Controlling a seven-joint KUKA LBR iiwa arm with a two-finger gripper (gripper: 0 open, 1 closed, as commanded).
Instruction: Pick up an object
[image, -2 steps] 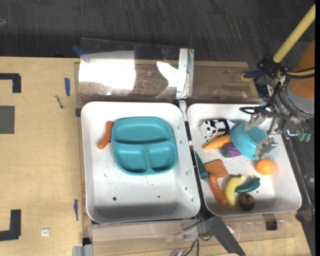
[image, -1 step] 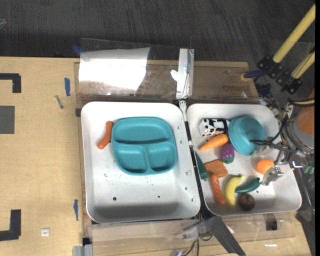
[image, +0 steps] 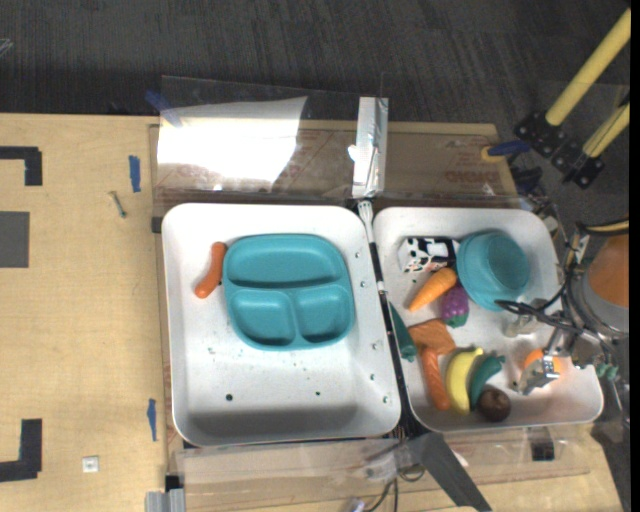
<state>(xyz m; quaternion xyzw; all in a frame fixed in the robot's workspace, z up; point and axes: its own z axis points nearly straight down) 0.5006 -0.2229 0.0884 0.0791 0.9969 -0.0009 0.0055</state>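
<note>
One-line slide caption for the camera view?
Gripper low in right bin beside toy food; teal divided plate in left bin.

The arm (image: 610, 285) is cut off at the right edge; the gripper (image: 540, 372) is blurred.

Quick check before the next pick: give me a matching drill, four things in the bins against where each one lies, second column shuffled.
Things:
1. teal divided plate
2. teal bowl
3. banana
4. orange hot dog

Places:
A. right bin, far corner
B. left bin, beside the plate's left edge
C. left bin, middle
D. right bin, near edge

Pairs: 1-C, 2-A, 3-D, 4-B
</note>
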